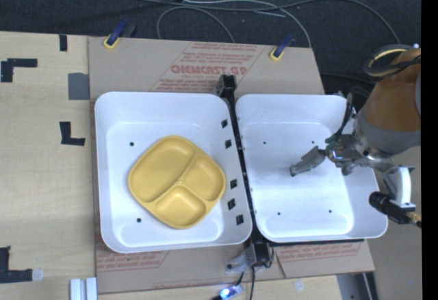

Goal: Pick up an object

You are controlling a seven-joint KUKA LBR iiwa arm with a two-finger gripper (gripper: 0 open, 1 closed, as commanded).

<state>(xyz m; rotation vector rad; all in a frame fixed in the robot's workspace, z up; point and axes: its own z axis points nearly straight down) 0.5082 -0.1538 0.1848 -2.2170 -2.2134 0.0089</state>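
A yellow divided plate (177, 181) lies flat in the left white bin (109, 114), slightly below its middle. My gripper (302, 166) hangs low over the middle of the right white bin (274, 110), pointing left from the grey and orange arm (390, 110) that comes in at the right. The gripper is well to the right of the plate, across the divider between the two bins. I see no object at its tip.
Black clips (233, 155) line the seam between the bins. The bins rest on a cardboard sheet (205, 62) held by blue and yellow clamps (280, 48) at the back. Cables (205, 4) loop behind on the dark floor.
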